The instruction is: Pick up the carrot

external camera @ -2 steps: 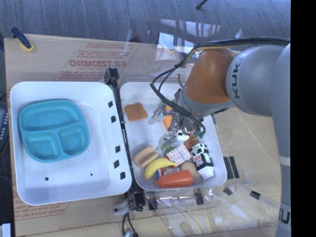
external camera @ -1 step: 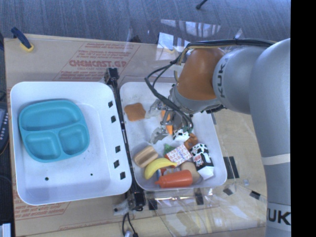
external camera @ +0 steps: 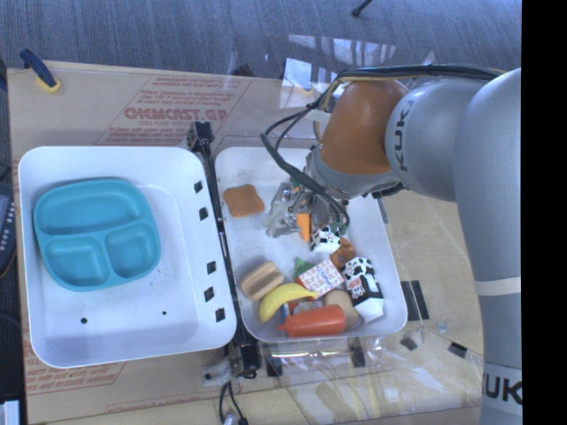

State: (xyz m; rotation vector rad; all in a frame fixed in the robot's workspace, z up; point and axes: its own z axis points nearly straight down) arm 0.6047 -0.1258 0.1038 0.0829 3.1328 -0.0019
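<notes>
Metal fingers of the tool [external camera: 297,215] reach down into the right bin [external camera: 237,168], near its middle. A small orange piece, the carrot [external camera: 304,227], shows right between the fingers. They look pinched on it, though the tool is small and partly hidden under the arm. The carrot sits at the tips, low over the white floor of the bin.

Just above the tool is the big orange band [external camera: 354,131] of the grey arm [external camera: 469,158], which comes in from the right and covers the far right corner of the bin.

Close to the tool on its left lies a brown toast slice [external camera: 244,201], on its own with bare white floor around it. Just below the tool the toys crowd together. A black and white cow-print toy [external camera: 326,239] is right beside the carrot. Further down are another cow-print toy [external camera: 361,279], a small red and white box [external camera: 320,276], a hot dog bun [external camera: 262,279], a yellow banana [external camera: 282,300] and a red-orange sausage [external camera: 313,321] against the near wall. The open room in this bin is at the top left, around the toast.

The left bin [external camera: 115,326] sits just beside the right one, and black clips join them down the middle. In it lies a blue plate with three sections [external camera: 96,231], in the top left part. The rest of that floor is bare white.

Both bins rest on a counter [external camera: 133,104] covered in brown cardboard with red print. A blue and yellow clamp [external camera: 39,70] sits at its far left corner. Behind is grey ribbed floor [external camera: 177,16].
</notes>
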